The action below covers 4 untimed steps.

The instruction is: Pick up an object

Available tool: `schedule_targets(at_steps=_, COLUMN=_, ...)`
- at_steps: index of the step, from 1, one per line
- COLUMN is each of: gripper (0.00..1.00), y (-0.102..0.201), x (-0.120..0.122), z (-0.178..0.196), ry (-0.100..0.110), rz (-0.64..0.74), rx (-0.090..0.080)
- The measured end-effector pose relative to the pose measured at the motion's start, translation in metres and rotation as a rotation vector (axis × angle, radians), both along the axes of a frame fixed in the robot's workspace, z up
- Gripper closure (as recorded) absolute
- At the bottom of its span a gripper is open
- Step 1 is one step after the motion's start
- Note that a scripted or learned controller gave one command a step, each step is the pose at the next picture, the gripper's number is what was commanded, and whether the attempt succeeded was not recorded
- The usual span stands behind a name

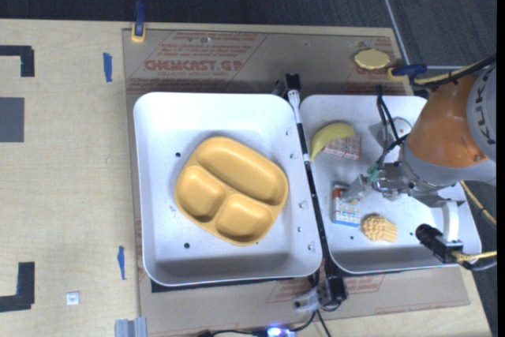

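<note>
**Arm over the right bin, small items scattered beneath it**

The right bin (473, 229) holds the loose objects. A yellow banana (327, 136) lies near its upper left corner, curved, its long axis running from lower left up to the right, resting against a small pale packet (347, 146) just beside it. Lower down, a small box with red and blue print (344, 207) lies near the bin's left wall with its long axis roughly up and down the view. Just to its right sits a knobbly yellow piece like a short corn cob (379, 228), its long axis slanting from upper left to lower right.

The gripper (384, 180) hangs low in the bin, between the banana and the corn piece, close to the printed box; whether it is spread or pressed together cannot be told. The grey arm with its orange band (444, 130) covers the bin's right half, and a black cable loops beside it.

The left bin (150, 170) carries a smooth yellow plastic tray with three compartments (230, 189), lying tilted. Both bins rest on a brown cardboard sheet (197, 59) on the pale wooden bench (63, 170).
</note>
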<state>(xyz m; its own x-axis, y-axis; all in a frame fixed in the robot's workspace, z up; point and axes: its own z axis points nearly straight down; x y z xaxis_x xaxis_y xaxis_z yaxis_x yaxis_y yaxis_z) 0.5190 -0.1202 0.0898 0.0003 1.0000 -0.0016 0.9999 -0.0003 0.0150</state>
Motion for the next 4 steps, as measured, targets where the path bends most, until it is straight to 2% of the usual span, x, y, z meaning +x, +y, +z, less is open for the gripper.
schedule_targets(at_steps=1, gripper=0.00, y=0.026, x=-0.035, z=0.000, ry=-0.002, rz=-0.003, rx=-0.002)
schedule_targets(at_steps=2, gripper=1.00, y=0.028, x=-0.033, z=0.010, ry=-0.005, rz=0.000, rx=0.001)
schedule_targets(at_steps=3, gripper=0.00, y=0.026, x=-0.033, z=0.011, ry=-0.007, rz=-0.002, rx=-0.002)
schedule_targets(at_steps=4, gripper=0.00, y=0.025, x=-0.035, z=0.000, ry=0.001, rz=0.000, rx=0.002)
